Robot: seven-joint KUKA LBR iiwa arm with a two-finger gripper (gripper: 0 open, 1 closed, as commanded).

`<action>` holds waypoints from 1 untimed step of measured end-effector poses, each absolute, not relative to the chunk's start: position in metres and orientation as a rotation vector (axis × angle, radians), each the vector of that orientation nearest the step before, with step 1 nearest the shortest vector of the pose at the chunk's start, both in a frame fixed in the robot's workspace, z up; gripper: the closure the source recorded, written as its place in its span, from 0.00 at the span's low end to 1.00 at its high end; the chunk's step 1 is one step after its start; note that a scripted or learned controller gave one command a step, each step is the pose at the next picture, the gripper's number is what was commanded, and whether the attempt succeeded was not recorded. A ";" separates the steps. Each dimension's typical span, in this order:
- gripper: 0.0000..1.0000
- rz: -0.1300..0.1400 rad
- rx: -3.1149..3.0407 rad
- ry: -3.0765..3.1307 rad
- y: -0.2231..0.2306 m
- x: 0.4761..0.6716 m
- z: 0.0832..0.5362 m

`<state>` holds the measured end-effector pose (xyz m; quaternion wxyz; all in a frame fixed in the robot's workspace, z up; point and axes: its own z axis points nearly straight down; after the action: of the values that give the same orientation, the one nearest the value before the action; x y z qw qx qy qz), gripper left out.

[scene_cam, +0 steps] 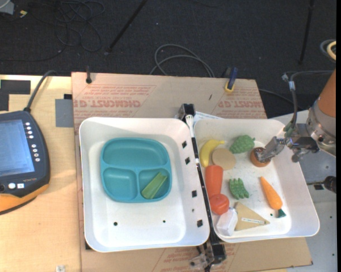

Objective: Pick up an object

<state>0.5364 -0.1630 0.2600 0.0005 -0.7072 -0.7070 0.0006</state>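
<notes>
Nearest the camera in the right bin (306, 222): a tan wedge (249, 217) is lying at the front edge, with a red tomato (218, 203) just to its left and an orange carrot (270, 194) lying at a slant to its right, tip toward the front. Behind those, a small green piece (238, 188) is sitting mid-bin, and a red-orange cylinder (214, 178) is standing by the divider. Further back, a tan disc (223, 158) is touching a banana (209, 150), and a green leafy piece (242, 144) is lying beside them.

Gripper (270, 150) is hanging over the far right part of that bin, right at a brown round thing (260, 157). Can't tell how the jaws are standing, or whether they're touching it. Orange band and grey arm (324, 118) are coming in from the right.

Left bin (96, 208): a teal divided tray (135, 169) is sitting in it, with a green slab (154, 185) lying in the tray's front right compartment.

Beyond the bins, cardboard (159, 95) is lying under them, a pendant (14, 152) is resting at left, and cables are lying on the dark floor at the back.
</notes>
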 end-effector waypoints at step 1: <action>0.00 0.004 -2.212 -2.220 -0.103 0.481 0.252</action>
<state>0.4814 -0.1033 0.2519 0.0040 -0.7059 -0.7083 0.0011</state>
